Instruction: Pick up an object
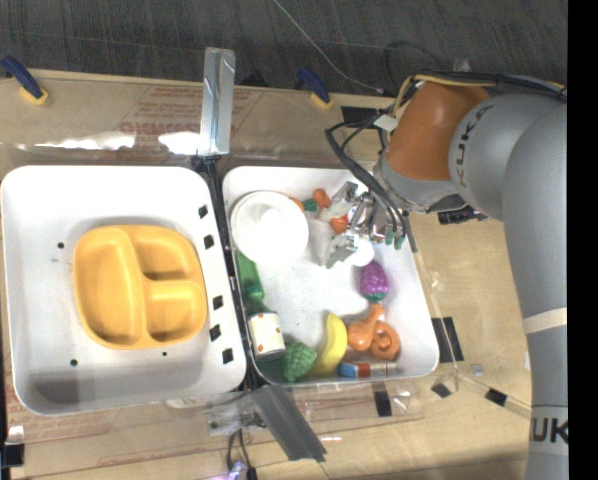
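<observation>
Hand [351,230] sits low in right bin [414,268], by white bowl [270,226] & purple grapes [375,281]; can't tell its state, nothing seen held. Best move imo: centre over grapes, drop straight, close, lift w/o clipping banana [333,343].

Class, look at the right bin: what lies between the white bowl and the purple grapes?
In the camera view, between the white bowl and the purple grapes lies bare white bin floor, with the gripper reaching down over that stretch.
</observation>
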Robot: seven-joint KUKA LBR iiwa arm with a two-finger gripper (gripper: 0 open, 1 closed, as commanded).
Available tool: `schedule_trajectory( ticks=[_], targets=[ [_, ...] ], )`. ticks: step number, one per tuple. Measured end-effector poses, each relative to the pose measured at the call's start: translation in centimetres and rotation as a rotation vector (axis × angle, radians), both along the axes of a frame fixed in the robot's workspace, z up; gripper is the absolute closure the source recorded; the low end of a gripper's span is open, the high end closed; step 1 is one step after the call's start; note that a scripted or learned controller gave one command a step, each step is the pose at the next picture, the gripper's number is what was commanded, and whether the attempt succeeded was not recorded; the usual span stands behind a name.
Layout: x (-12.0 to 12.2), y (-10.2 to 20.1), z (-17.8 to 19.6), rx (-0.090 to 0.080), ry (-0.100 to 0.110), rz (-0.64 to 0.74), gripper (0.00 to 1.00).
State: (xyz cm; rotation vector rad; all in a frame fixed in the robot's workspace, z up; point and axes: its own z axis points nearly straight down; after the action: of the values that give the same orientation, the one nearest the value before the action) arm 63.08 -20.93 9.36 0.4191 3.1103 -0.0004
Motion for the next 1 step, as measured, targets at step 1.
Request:
schedule_trajectory(
  ticks=[1],
  targets=[
    [0.11,2.17,-0.12,0.001,0.005,-0.215,0.00]
  ],
)
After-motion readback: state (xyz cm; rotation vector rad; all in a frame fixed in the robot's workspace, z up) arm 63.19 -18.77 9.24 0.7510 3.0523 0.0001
